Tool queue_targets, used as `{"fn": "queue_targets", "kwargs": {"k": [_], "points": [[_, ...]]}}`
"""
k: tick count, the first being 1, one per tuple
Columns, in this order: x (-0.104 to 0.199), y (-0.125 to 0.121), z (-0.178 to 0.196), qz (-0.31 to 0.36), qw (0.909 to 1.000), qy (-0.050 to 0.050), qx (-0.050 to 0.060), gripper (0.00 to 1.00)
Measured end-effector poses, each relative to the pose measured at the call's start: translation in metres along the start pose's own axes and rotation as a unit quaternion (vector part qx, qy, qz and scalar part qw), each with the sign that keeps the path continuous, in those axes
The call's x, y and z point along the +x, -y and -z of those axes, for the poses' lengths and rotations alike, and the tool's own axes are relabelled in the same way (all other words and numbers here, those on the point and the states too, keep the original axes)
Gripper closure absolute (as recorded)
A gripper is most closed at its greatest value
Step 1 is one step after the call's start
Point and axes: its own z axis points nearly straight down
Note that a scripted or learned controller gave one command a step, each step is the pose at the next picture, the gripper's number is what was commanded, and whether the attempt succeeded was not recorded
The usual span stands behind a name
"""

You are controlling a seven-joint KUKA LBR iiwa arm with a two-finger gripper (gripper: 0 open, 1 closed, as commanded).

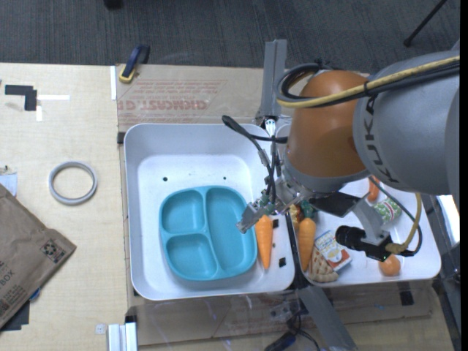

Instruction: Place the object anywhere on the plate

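The arm [380, 123] reaches in from the right and hangs over the border between the two white bins. Its jaws [257, 214] are clamped on the top of a carrot [264, 241], which hangs upright, tip down, at the right edge of the left bin [146, 167], just beside the blue plate [205, 232]. A second carrot [306, 240] lies at the left edge of the right bin [424, 265], near a small packet [329, 254].
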Motion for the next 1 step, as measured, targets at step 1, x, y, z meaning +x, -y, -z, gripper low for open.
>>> {"fn": "queue_targets", "kwargs": {"k": [1], "points": [[0.0000, 0.0000, 0.0000, 0.000, 1.0000, 0.000, 0.000, 0.00]]}}
